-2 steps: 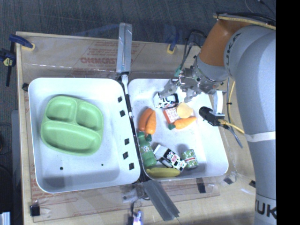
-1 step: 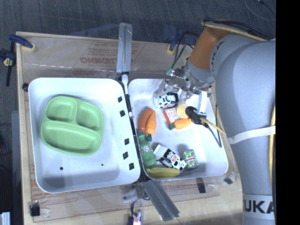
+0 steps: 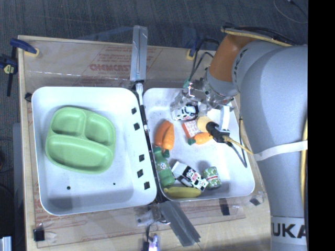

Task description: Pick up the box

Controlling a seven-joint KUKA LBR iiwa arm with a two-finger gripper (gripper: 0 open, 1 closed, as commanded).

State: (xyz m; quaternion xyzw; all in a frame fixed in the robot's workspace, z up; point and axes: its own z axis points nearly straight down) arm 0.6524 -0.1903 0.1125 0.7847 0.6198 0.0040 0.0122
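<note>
So the carrot is the easy thing to spot, lying near the left wall of the right bin, and I'll place everything off that. The box, cow-spotted black and white on top with some red and white lower down, sits just right of the carrot and a bit further back, close but apart as far as I can see. The gripper is right over the back end of that box, further back from the carrot again. From this angle I honestly can't tell if it's open or closed, or whether it's touching the box at all. A yellow and orange lump lies right of the carrot, on the far side of the box. In front of the carrot a green bottle lies along the bin wall, with a banana at the front wall beyond it. A second spotted carton and a green can sit front-right of the carrot. Way left of the carrot, the other bin holds a green tray.
</note>
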